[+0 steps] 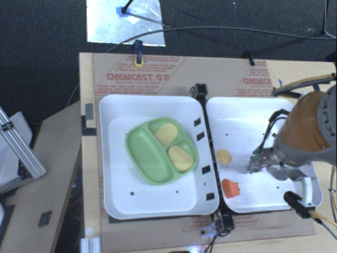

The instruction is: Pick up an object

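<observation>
Green divided plate (pixel 149 159) in left white bin (pixel 113 157), blue clamp (pixel 138 52) on brown board (pixel 174 73), foil sheet (pixel 105 15)

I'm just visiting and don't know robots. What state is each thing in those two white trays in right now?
Green divided plate: lying flat in the left bin, right way up.
Two yellow pieces: one in each small compartment of the plate.
Large plate compartment: holding nothing.
Yellow round piece: loose on the right bin's floor.
Orange piece: loose near the right bin's front edge.
Gripper: low over the right bin, holding nothing visible.
</observation>
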Controlling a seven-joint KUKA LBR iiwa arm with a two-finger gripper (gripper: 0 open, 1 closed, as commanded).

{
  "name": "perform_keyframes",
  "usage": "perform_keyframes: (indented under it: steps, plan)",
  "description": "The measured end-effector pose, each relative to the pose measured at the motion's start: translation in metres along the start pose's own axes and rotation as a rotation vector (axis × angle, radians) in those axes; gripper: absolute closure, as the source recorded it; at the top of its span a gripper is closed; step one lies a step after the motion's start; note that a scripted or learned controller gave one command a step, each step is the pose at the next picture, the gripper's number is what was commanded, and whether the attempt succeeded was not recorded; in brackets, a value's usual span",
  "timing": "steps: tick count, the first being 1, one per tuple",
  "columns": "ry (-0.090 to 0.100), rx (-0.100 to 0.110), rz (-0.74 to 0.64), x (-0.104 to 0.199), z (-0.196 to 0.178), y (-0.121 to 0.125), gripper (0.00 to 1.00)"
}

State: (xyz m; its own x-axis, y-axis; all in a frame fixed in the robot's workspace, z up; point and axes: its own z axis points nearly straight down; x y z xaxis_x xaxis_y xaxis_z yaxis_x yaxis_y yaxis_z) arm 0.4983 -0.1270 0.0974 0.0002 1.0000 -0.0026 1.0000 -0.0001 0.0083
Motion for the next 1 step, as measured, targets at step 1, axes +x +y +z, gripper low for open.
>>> perform_keyframes:
  steps: [1]
  plan:
    - [0.001,0.001,-0.005,0.0022,-0.0629,0.007,1.0]
